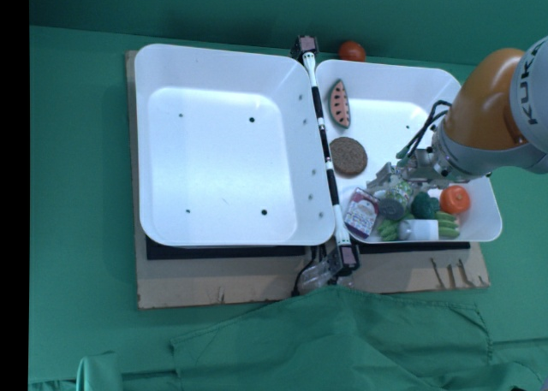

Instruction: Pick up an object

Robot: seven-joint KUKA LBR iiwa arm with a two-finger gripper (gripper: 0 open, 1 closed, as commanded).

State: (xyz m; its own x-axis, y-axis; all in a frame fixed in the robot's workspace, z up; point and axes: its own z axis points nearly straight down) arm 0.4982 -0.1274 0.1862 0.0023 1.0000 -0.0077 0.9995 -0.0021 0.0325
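My gripper (387, 186) hangs low in the right bin (390, 81), over a cluster of toy food at the bin's front. Right under it lie a dark round piece (393, 208) and a green broccoli-like piece (423, 206). A pink-edged packet (360, 213) lies just left of them, an orange ball (455, 199) to the right, and a white block (421, 229) with green pieces (448, 225) along the front wall. A brown round cookie (348, 156) and a watermelon slice (340, 103) lie further back on the left side of that bin.
The left bin (223, 145) sits beside the right one, with a black-and-white divider bar (324, 141) between them. A red tomato-like ball (352, 50) rests outside the bins at the back. Green cloth (342, 338) lies folded in front of the bench.
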